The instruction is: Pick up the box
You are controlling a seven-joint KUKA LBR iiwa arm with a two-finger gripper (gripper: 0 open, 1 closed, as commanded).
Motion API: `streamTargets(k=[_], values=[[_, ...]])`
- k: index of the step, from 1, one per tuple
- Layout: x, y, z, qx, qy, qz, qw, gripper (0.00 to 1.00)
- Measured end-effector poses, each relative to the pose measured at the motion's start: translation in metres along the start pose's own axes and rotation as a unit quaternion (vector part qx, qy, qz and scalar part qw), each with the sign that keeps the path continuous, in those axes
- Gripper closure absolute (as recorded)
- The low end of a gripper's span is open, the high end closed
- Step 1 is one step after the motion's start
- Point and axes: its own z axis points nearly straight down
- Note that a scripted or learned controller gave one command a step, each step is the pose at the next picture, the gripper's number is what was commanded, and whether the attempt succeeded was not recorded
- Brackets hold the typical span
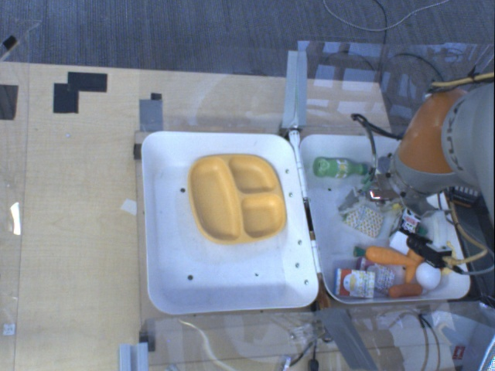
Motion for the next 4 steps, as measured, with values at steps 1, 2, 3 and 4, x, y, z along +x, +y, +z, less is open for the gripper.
streamTargets(k=[1,2,3,4], values=[[0.002,0.003,-0.012,-0.004,0.000,-0.004,1.0000,1.00],[0.049,0.018,-0.098,0.001,0.001,0.022,0.9998,1.00],[0.049,0.018,-0.098,0.001,0.001,0.021,0.9998,0.00],[0.017,0.083,-0.061,0.002,0.000,0.026,0.9996,0.00]])
